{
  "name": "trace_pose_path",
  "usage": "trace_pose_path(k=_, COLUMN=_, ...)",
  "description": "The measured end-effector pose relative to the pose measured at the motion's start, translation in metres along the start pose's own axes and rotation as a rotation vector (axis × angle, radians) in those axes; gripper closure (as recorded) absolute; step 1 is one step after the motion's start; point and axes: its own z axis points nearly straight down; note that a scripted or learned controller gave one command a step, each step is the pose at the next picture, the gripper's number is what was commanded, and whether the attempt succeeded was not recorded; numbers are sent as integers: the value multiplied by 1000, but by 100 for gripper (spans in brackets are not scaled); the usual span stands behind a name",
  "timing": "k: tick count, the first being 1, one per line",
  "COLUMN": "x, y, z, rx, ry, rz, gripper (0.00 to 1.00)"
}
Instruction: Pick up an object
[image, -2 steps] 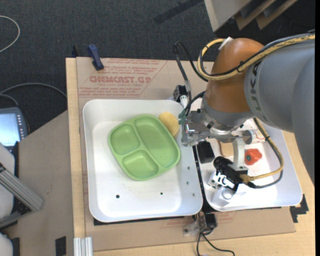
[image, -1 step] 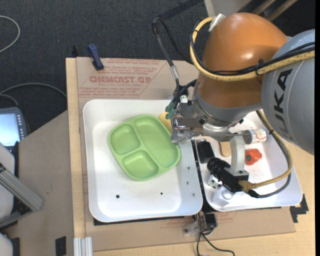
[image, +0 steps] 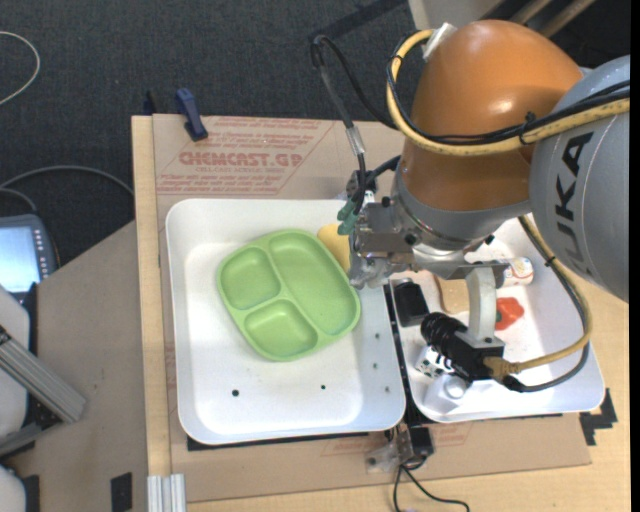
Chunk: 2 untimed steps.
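A light green divided plate lies flat in the left bin, toward its right side. A small yellow object peeks out behind the plate's far right rim. My gripper hangs over the wall between the two bins, just right of the plate's rim and beside the yellow object. The wrist and arm above hide its tips. In the right bin a red object lies near the right side, and a black block sits just below the gripper.
A small white and orange item and a tan piece lie in the right bin, partly under the arm. A cardboard sheet with a blue clamp lies behind the bins. The arm's bulk covers much of the right bin.
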Motion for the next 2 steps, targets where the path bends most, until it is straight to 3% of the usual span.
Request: trace_pose_path(k=2, x=1, y=1, z=-20, rx=-4, ry=-1, rz=-2, gripper=100)
